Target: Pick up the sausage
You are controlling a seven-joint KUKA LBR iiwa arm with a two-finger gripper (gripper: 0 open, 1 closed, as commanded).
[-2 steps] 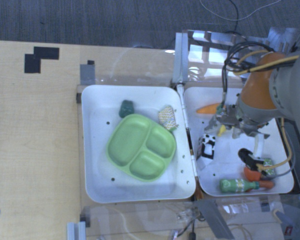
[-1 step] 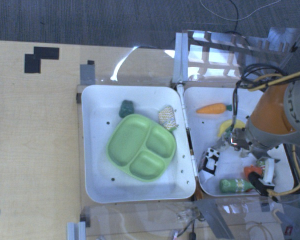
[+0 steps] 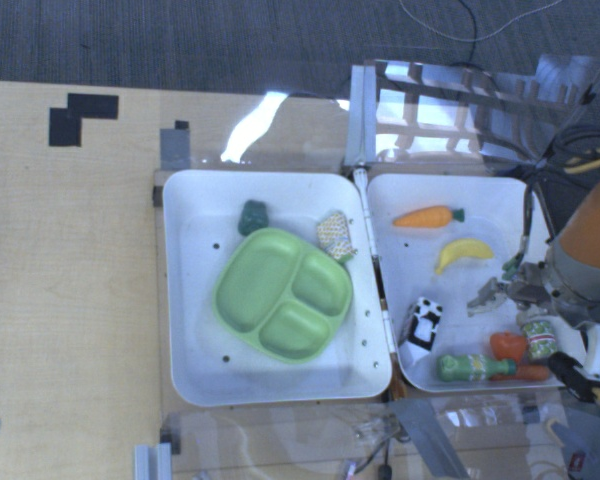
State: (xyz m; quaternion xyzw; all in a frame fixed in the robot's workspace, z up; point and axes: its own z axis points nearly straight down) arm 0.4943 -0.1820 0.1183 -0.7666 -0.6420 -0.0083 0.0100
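Two white bins sit side by side on the bench, and the action is in the right bin point(image 3: 385, 268). The arm point(image 3: 590, 243) comes in from the right edge, orange band showing above the wrist, with the gripper point(image 3: 495, 296) low over the right half of that bin. Its metal fingers point toward the bin's middle, over bare white floor. How wide they stand apart I cannot tell; the tips are small and blurred against the white. Nothing can be seen between them.

The sausage point(image 3: 528, 372) lies along the near edge of the right bin, toward its near right corner, a reddish-orange strip. It sits just beside the end of the green bottle point(image 3: 472, 368), which lies on its side along the same near edge. Just above it are a red-orange tomato-like piece point(image 3: 507, 346) and a small can with a green label point(image 3: 539, 338), tucked under the arm's wrist. The gripper is near this cluster but apart from the sausage.

Elsewhere in the right bin: a carrot point(image 3: 427, 217) near the far edge, a banana point(image 3: 462, 254) below it, and a black-and-white toy point(image 3: 423, 325) by the left wall.

The left bin point(image 3: 190, 298) carries a green divided plate point(image 3: 283, 294), a dark green piece point(image 3: 253, 217) near the far edge, and a speckled object point(image 3: 334, 234) at the plate's far right corner.
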